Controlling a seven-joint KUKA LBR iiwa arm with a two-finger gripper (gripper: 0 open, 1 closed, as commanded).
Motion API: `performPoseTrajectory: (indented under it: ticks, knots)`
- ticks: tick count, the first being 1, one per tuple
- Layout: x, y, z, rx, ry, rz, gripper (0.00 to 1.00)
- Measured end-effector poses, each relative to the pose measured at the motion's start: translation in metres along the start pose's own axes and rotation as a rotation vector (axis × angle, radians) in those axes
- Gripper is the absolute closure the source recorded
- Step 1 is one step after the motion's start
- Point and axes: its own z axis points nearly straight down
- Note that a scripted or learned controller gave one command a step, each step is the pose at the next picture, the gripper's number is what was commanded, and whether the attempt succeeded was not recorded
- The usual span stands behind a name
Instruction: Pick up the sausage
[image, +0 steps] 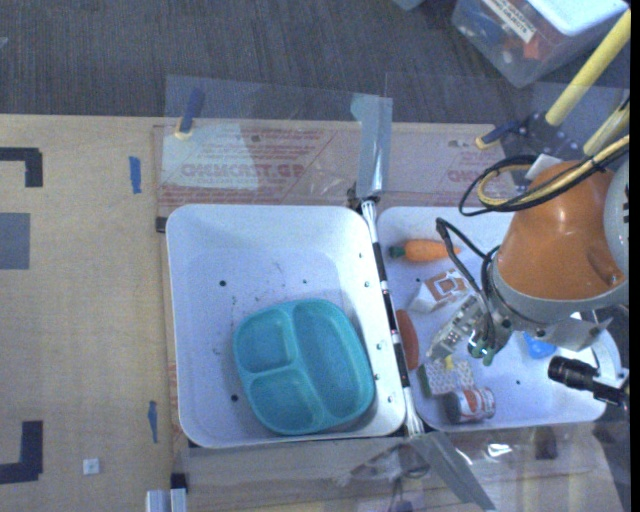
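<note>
**Tan bench, two white bins, arm over the right one**

Tan cardboard-coloured bench top (80, 330) with black corner marks at the left edge, bits of blue tape, and clear plastic sheeting taped along the far side of the bins. Dark grey carpet floor (200, 40) beyond the bench; a clear plastic storage box (530, 30) sits on it at top right, with yellow rods slanting down past it.

Left shallow white bin (200, 260): holds a teal plastic tray with three compartments (303, 366), lying flat toward the near right corner. Dark specks on the bin floor.

Right shallow white bin (530, 395): an orange toy carrot with a green tip (432, 250) lies near the far left corner. The reddish-brown sausage (407, 340) lies lengthwise against the left wall, just beside the divider between the bins. A small white-and-orange printed carton (447, 288) sits between carrot and gripper. A small can with a red label (470, 403) lies on its side near the front, with a speckled grey block (447, 377) just behind it. A blue object peeks out under the arm.

Grey arm with its orange band (555, 235) covers much of the right bin. The two-finger gripper (462, 335) hangs low near the middle of the bin, close to the sausage but apart from it. Fingers: cannot tell whether apart or together; nothing seen between them.
</note>
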Motion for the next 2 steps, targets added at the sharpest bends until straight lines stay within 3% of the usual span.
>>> performPoseTrajectory:
  ticks: [1, 2]
  knots:
    - [0.009, 0.011, 0.000, 0.000, 0.001, -0.263, 1.00]
    - [0.042, 0.048, 0.000, -0.001, 0.000, -0.667, 1.00]
